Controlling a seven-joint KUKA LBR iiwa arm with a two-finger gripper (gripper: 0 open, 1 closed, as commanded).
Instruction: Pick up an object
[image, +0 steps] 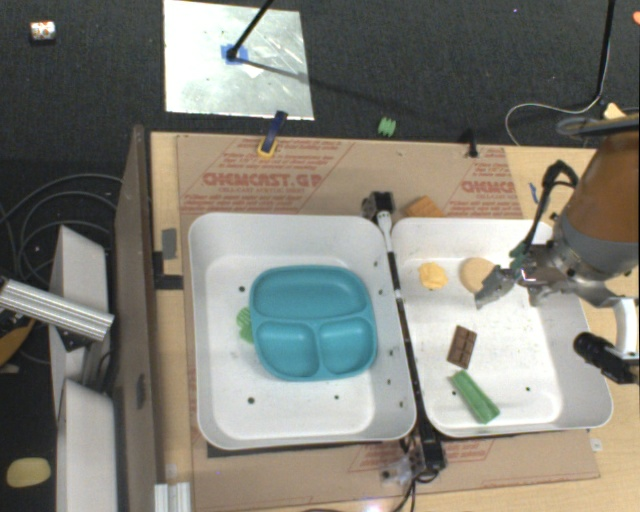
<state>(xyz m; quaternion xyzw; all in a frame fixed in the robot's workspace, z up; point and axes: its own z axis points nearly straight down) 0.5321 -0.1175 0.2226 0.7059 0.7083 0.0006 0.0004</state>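
The gripper (497, 289) hung over the right bin (570, 405) near its far edge, fingers apparently shut, gripping nothing. Just beside it lay a tan lump (477, 270); a brown block (461, 346) sat mid-bin.

You're getting bright, even overhead light; both white bins (290, 235) nearly wash out, shadows stay soft, and the foil sheet (240, 60) perhaps glares slightly.

Robotics lab: bench (340, 165) with white bins (215, 330), loose cables (60, 205).
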